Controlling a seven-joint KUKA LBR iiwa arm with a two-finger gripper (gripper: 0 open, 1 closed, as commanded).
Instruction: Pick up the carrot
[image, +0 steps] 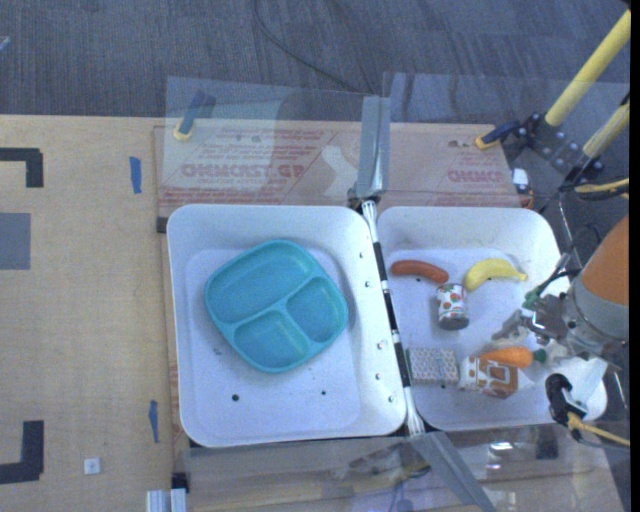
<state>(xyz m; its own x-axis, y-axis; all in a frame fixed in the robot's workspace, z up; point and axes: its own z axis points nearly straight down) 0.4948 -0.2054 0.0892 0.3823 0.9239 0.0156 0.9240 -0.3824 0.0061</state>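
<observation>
Seen from above, the small orange carrot lies at the lower right of the frame, inside the right-hand shallow white bin, just above a small orange-and-white carton. The two-finger gripper is positioned beside the carrot's right end; whether it is apart or together cannot be told. A teal divided plate occupies the left bin.

Even, bright overhead light; soft faint shadows. Glare on clear panel behind white bins. Overall slight blur, coarse resolution, cool tint.
</observation>
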